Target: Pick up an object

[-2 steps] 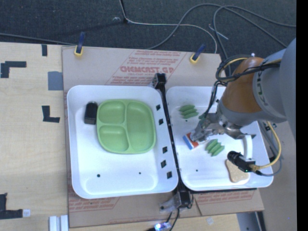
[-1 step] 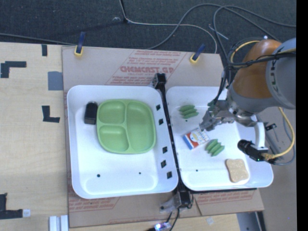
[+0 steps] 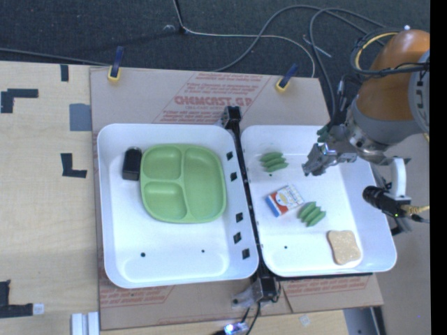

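The right bin (image 3: 370, 260) holds a green pea pod (image 3: 274, 162) at its upper left, a small red, white and blue carton (image 3: 283, 201) in the middle, a second green pod (image 3: 311, 214) just right of it, and a tan slice of bread (image 3: 344, 247) near the front right. My gripper (image 3: 316, 165) hangs over the bin's upper right part, right of the upper pod and above the carton. Nothing shows between its dark fingers.
The left bin (image 3: 119, 257) carries a green divided plate (image 3: 184, 183) and a small black block (image 3: 131, 164) beside the plate's left edge. A black clip divider (image 3: 241, 194) runs between the bins. Cables (image 3: 293, 19) trail behind the bench.
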Available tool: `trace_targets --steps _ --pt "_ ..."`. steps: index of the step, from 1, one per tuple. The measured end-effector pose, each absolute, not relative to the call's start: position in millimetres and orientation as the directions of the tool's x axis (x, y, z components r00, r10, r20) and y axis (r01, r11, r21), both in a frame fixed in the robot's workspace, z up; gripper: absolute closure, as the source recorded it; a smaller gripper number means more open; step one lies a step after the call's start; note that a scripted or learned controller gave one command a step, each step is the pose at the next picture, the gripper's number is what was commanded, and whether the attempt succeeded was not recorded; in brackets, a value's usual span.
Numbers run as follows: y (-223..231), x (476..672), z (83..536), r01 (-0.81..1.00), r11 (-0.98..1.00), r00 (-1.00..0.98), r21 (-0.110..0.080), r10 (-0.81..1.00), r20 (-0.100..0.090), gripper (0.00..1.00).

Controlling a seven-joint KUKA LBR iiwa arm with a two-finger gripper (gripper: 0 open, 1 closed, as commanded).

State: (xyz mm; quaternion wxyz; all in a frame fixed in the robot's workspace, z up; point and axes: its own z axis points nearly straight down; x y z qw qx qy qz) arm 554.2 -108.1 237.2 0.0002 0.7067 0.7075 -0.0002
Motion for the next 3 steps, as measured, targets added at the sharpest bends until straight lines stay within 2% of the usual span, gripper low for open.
trace_targets --steps 1,2,3 --pt "-108.2 554.6 287.4 1.000 0.001 -0.001 0.000 1.000 -0.001 1.00" --pt "-55.5 566.9 285.9 1.000 0.003 -0.003 -0.001 1.000 -0.001 1.00" --pt "-9.4 580.8 263.4 1.000 0.003 -0.003 -0.002 1.000 -0.001 1.00"
